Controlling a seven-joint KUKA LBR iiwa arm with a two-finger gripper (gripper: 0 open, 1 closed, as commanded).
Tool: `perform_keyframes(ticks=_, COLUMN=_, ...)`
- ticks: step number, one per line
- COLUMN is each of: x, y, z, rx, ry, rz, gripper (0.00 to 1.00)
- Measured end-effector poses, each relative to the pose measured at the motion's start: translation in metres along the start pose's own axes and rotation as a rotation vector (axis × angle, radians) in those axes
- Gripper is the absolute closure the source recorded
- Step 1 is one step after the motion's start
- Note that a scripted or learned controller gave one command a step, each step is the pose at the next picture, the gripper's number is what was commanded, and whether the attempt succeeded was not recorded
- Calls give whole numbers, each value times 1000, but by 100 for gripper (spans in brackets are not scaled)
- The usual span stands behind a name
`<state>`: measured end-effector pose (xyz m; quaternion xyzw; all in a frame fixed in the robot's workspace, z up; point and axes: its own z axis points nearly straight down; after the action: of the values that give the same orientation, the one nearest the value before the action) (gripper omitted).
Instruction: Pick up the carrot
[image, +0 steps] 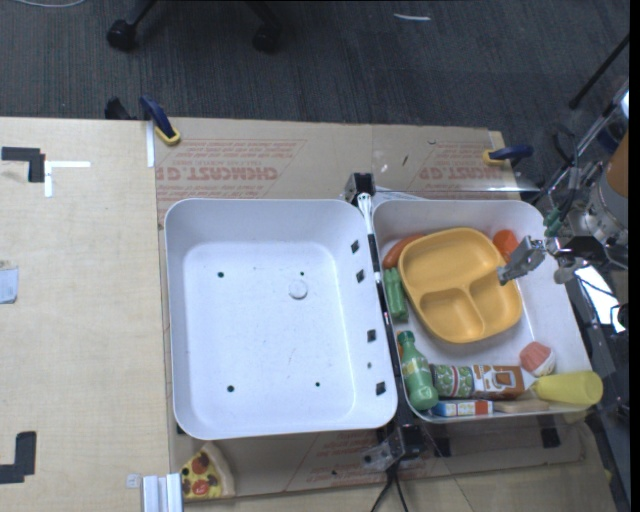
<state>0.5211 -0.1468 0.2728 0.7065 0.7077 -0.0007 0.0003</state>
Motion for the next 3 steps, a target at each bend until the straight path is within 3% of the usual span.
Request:
perform_keyframes(ticks=1, x=-44, y=-5, z=141, rx=1, ry=1, rz=-54, gripper=0)
perform_keyframes(ticks=2, x=-68, y=39, z=181, rx=-2, ry=10, rz=-141, gripper=0)
perform_keyframes(ticks=3, x=-75, y=38, z=171, rx=-3, ry=-1, rz=-133, gripper=100)
